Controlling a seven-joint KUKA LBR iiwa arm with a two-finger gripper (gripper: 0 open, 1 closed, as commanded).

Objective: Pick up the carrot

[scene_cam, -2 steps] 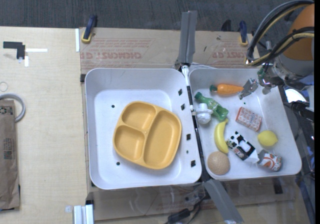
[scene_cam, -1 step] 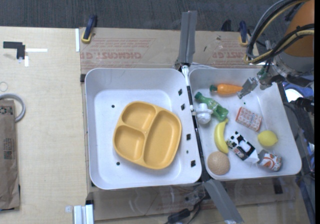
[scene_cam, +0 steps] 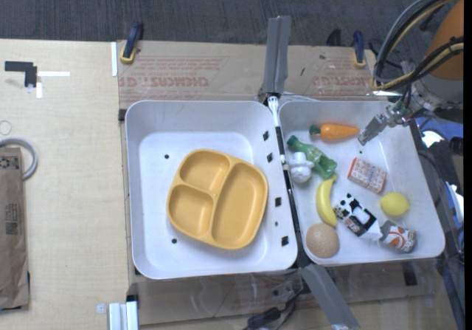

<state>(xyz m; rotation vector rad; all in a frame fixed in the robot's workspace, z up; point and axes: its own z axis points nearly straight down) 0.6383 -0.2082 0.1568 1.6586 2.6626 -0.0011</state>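
Carrot (scene_cam: 336, 131) lies on its side near the far edge of the right bin (scene_cam: 435, 207), leafy end toward the divider. Gripper (scene_cam: 366, 133) hovers just beside its blunt tip; finger state unclear. Risk: closing off-centre on the tapered end, carrot rolls or squirts away

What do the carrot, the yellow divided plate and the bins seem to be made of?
Carrot: probably toy plastic, with a smooth, even orange body and a green tip. Yellow divided plate: likely matte moulded plastic, one flat colour with rounded compartments. Bins: apparently thin white plastic with soft glare on their walls.
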